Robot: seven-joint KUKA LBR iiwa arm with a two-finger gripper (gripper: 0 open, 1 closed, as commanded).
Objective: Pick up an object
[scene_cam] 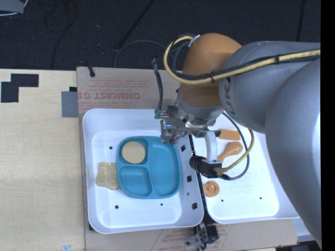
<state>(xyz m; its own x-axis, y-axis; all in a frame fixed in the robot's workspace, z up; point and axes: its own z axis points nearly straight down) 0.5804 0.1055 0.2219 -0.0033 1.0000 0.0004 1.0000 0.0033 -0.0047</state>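
Blue plastic, the divided tray [149, 171] lies in the left bin [99, 213], its top right corner just below and left of the claw [171, 132]. A tan disc [133, 152] sits in one compartment. Whether the claw is spread or closed, I cannot tell.

Two shallow white bins are counted on the bench, a left bin [99, 140] and a right bin [261, 203]. In the left bin, one blue divided tray [154, 179] is seen, with one round tan disc [133, 152] lying in one of its three compartments, and one pale yellowish spongy piece [108, 175] just beside the tray. In the right bin, three orange items are counted: one small round piece [211, 189], one elongated piece [230, 151] and one short piece [230, 135]. One arm [272, 88] is present.
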